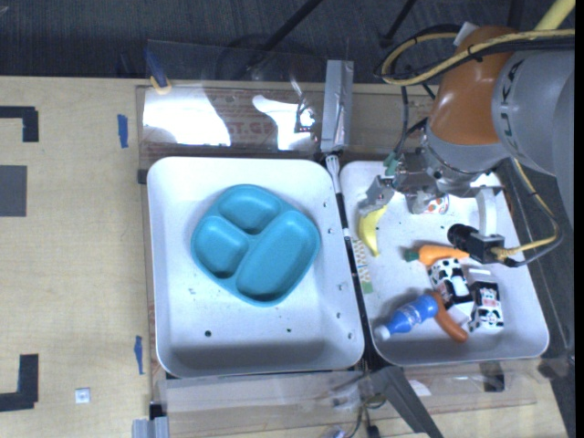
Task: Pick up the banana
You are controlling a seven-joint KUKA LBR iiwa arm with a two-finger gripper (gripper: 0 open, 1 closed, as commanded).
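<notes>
The banana (369,227) is small and yellow. It lies upright along the left wall of the right bin (525,322), near the divider between the bins. My gripper (398,186) hangs at the bin's back left, just above and to the right of the banana's top end. The grey arm with its orange band (474,108) reaches in from the upper right. Nothing shows the banana lifted; it rests on the bin floor.
An orange carrot (436,254), a black-and-white cow toy (470,292), a blue bottle (409,317) and a small red-and-white object (429,205) share the right bin. The left bin (173,336) holds a blue divided plate (255,243). Yellow cables loop above the arm.
</notes>
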